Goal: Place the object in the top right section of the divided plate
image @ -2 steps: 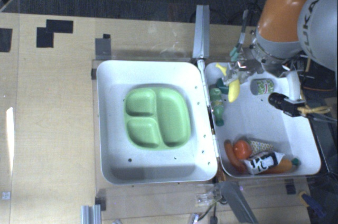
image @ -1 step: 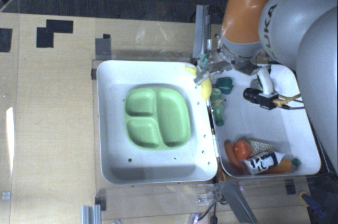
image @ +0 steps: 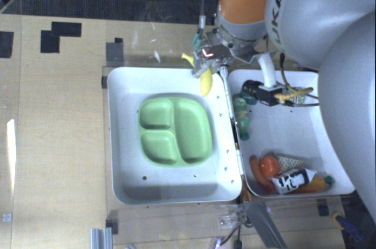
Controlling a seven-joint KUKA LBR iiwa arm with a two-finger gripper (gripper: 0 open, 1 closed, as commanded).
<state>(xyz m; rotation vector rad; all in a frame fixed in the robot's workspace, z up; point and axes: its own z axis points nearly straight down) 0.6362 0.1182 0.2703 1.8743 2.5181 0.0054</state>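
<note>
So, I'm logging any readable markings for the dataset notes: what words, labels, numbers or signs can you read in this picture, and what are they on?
"KA": black letters on the grey robot arm, likely part of a longer word cut off by its curve.
White marking on the small black-and-white package in the right white bin: too blurred to read.
Small red light on the gripper: a glow, no readable sign.
</note>
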